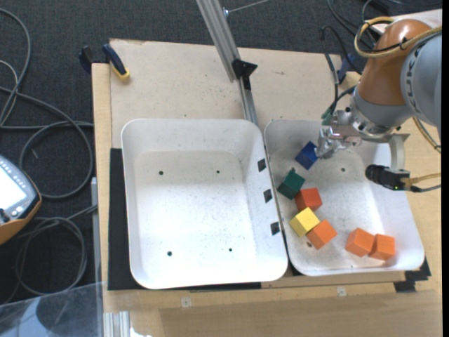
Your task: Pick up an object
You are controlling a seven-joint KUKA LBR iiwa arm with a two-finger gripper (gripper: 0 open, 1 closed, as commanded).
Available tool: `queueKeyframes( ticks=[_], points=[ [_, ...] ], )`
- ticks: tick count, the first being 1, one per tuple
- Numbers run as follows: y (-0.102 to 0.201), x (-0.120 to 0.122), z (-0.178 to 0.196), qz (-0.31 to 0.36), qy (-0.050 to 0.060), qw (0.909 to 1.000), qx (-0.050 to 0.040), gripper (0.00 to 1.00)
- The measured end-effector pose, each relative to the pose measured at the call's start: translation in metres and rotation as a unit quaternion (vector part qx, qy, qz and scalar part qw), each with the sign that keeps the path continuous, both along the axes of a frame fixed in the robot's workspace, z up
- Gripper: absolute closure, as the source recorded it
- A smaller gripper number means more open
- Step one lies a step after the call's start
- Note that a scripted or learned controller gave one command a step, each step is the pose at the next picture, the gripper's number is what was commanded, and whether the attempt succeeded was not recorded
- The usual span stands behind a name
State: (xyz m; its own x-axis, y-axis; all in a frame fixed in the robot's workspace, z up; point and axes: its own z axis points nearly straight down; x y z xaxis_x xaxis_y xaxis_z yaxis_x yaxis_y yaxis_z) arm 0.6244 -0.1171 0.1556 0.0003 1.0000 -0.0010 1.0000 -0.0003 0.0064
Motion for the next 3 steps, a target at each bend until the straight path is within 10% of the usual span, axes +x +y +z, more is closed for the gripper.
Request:
queueKeyframes(
  ticks=[2, 3],
  points=[
    [0.009, 0.001, 0.067, 0.001, 0.001, 1.0, 0.0004, 1.0],
    [0.059, -0.002, 0.08, 0.003, 0.001, 1.0, 0.0013, 1.0]
  ],
)
